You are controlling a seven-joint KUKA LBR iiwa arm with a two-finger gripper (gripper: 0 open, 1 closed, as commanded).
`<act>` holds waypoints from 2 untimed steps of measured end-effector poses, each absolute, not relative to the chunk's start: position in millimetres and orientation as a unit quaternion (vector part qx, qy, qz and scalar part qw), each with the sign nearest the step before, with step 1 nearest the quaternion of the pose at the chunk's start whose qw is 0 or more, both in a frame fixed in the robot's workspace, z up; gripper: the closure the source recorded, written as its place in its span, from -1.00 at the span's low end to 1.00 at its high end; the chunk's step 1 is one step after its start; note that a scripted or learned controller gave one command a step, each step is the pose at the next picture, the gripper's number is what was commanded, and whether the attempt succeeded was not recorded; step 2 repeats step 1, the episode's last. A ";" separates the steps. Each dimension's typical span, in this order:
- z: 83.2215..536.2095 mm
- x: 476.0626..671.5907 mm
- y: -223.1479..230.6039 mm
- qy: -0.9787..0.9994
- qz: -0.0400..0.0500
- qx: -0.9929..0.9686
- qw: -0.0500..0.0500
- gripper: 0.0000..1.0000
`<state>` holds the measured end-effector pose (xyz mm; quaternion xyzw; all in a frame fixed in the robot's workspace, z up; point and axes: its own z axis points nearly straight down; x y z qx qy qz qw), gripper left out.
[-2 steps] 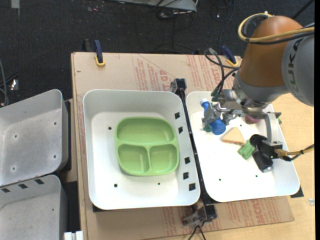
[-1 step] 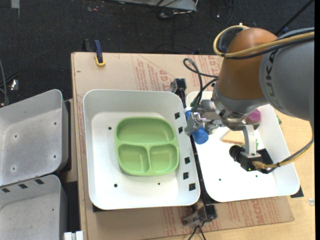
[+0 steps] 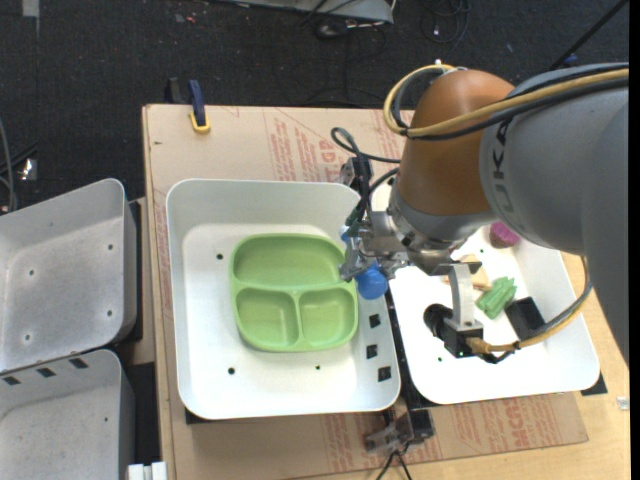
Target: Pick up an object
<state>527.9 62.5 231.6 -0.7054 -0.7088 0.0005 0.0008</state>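
The gripper (image 3: pixel 366 264) hangs over the green tray's (image 3: pixel 295 291) right edge, a blue piece (image 3: pixel 371 284) just below; finger state unclear.

Small blue object (image 3: pixel 371 284) just beside green divided plate's (image 3: pixel 294 292) right edge

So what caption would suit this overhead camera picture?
Grey arm poised over a green divided tray in a white bin.
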 end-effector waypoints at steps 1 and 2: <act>231.6 528.1 61.2 -0.707 0.001 -0.707 0.000 -1.00; 231.6 528.1 61.2 -0.707 0.001 -0.707 0.000 -1.00</act>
